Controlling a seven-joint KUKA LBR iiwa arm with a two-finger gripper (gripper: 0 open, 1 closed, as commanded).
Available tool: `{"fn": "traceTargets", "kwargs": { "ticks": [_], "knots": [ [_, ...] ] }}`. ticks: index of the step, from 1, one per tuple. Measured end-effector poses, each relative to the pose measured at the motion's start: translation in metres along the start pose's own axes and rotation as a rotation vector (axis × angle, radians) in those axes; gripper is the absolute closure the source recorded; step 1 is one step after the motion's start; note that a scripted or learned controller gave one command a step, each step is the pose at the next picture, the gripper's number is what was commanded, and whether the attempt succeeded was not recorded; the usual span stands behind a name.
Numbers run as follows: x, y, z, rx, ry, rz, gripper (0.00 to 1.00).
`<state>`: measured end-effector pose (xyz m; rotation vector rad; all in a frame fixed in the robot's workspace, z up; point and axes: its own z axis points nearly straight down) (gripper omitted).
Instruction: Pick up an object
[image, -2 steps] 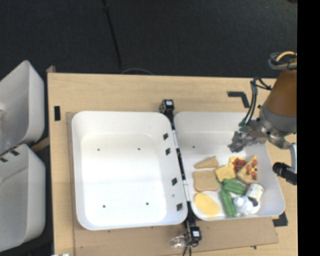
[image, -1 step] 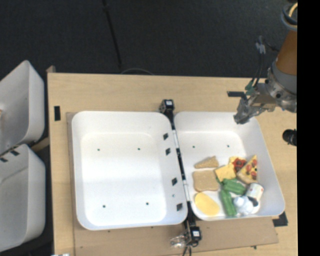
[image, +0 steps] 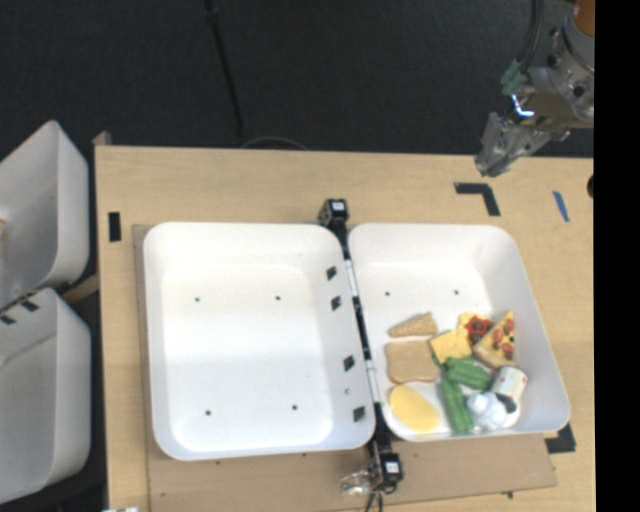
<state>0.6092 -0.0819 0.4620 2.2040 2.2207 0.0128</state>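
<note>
a: two bins sit side by side on the bench (image: 250, 180); the left bin (image: 240, 340) has a bare white floor, walls all round, and a black hinge strip between it and the right bin (image: 440, 260).

b: where is the stuff to pick?

a: all crowded into the right bin's near right corner. a bread slice (image: 410, 360) lies flat beside a smaller wedge (image: 413, 325), a yellow round (image: 413, 408) sits just in front of the bread and close to the near wall, and green pieces (image: 458, 388) lie against it on the right. two pizza slices (image: 488, 335) lean near the right wall, with a small white item (image: 505, 385) below them.

b: so the open room?

a: the far half of the right bin is bare floor, up to its far rim. the pile touches or nearly touches the near and right walls, so little margin there.

b: and the gripper?

a: the gripper (image: 500, 155) hangs high at the far right, over the bench beyond the right bin's far corner, well apart from the pile. nothing is between its fingers and it touches nothing. how far they are spread i cannot tell; the tip is small and dim.
</note>
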Motion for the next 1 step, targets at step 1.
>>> {"fn": "traceTargets", "kwargs": {
  "ticks": [1],
  "knots": [
    [0.0155,-0.0238,0.1487,0.033,0.004,0.009,1.00]
  ]
}}
